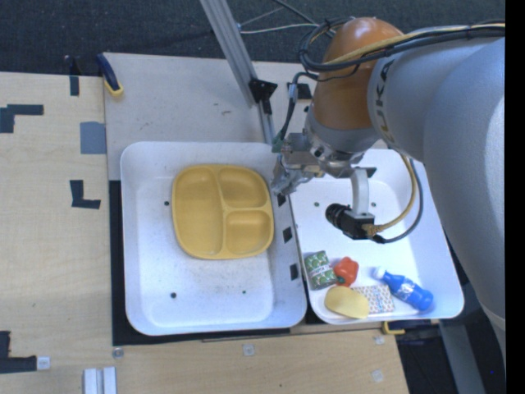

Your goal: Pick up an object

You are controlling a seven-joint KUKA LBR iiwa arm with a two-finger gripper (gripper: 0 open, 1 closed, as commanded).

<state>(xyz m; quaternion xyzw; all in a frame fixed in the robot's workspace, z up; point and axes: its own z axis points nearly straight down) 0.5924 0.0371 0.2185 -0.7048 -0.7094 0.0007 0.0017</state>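
The yellow divided plate [221, 212] lies flat in the left-hand bin [148, 245], just beside the gripper [283, 179], which hangs over the bins' shared rim, open or closed I cannot tell, while nearer the camera than the gripper a green packet [318, 267], red toy [347, 270] and blue bottle [408, 291] sit in the right-hand bin [426, 261].

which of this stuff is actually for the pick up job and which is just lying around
For the job:
- claw
- yellow plate in the left bin
- green packet, red toy, yellow lump and blue bottle in the right bin

Just lying about:
- blue clamp
- grey tape patch
- metal bar
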